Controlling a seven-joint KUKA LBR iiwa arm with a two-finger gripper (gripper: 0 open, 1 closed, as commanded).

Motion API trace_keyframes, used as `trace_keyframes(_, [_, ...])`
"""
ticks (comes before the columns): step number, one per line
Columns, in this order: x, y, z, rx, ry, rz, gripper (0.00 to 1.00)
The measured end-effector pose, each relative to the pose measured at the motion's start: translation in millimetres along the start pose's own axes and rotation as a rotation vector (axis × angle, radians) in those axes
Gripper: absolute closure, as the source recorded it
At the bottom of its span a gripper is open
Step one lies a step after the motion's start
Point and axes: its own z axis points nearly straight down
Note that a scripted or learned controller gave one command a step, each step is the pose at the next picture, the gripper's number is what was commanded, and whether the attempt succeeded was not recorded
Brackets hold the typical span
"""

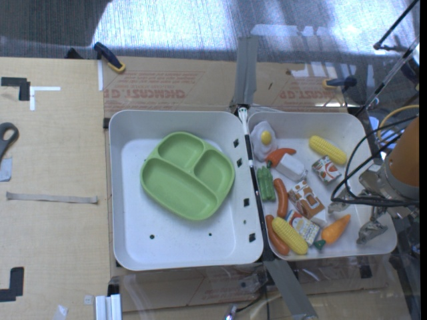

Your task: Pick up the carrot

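Left bin [127,199]: green divided plate [188,175] lying flat | Right bin [313,115]: toy food in a heap, corn cob [289,236] near the front | Carrot [335,230]: front right of that bin, lying free beside the corn | Gripper [355,220]: just right of the carrot, fingers spread, pinching nothing

Sunlit grey floor [200,12] beyond bench [53,145]

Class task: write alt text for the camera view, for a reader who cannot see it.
A robot gripper hangs at the right bin's right edge, beside an orange toy carrot lying among play food such as corn cobs and a fried egg. The left bin holds a green divided plate.
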Motion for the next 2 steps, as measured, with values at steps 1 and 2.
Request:
trace_keyframes(1, [-27.1,47.3,0.0,0.0,-0.001,-0.072,0.0])
trace_keyframes(2, [3.0,1.9,-0.3,0.001,-0.002,-0.271,0.0])
